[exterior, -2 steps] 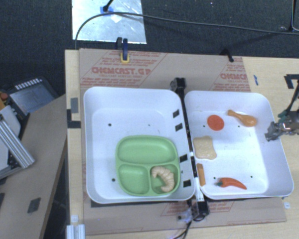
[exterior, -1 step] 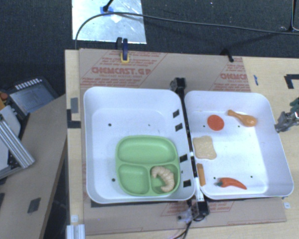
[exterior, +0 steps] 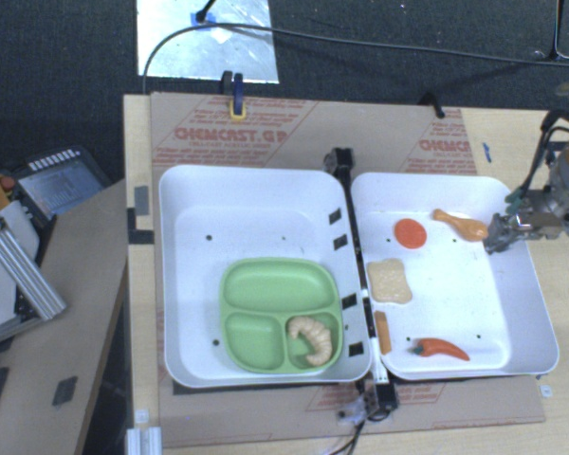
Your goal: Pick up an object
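Note:
The right bin (exterior: 526, 301) holds several toy foods: a tan drumstick (exterior: 460, 224) at the back, a red-orange disc (exterior: 410, 232), a pale bread slice (exterior: 389, 281), a red chili pepper (exterior: 441, 349) near the front, and a small orange stick (exterior: 382, 332) by the left wall. My gripper (exterior: 501, 234) hangs over the bin's right rim, just right of the drumstick's thick end. Nothing visible is in its grasp.
The left bin (exterior: 194, 254) holds a green divided plate (exterior: 266, 297) with a pale curled shrimp-like piece (exterior: 310, 339) in its front right section. A black divider strip (exterior: 349, 254) runs between the bins. Cables cross the bench behind them.

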Robot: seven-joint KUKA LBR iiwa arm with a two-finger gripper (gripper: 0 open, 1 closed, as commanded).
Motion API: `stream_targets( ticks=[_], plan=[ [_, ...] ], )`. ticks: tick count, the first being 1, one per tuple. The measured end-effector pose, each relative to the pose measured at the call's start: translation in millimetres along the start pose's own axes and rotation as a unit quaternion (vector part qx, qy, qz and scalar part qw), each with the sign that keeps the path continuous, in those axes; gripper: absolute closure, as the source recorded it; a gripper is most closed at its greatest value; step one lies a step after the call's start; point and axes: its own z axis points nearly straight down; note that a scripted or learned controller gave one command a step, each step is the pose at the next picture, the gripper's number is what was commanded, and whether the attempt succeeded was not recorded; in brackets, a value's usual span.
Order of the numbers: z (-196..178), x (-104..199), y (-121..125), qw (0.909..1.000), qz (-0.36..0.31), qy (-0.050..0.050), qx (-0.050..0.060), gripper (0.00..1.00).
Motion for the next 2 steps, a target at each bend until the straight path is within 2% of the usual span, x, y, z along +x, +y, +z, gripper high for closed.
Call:
stream_targets(
  ticks=[1, 2],
  plan=[
    [-1.9, 47.9, 7.8, 1.0000, 0.000, 0.000, 0.000, 1.00],
    [14.8, 98.5, 9.2, 1.0000, 0.000, 0.001, 0.000, 1.00]
  ],
)
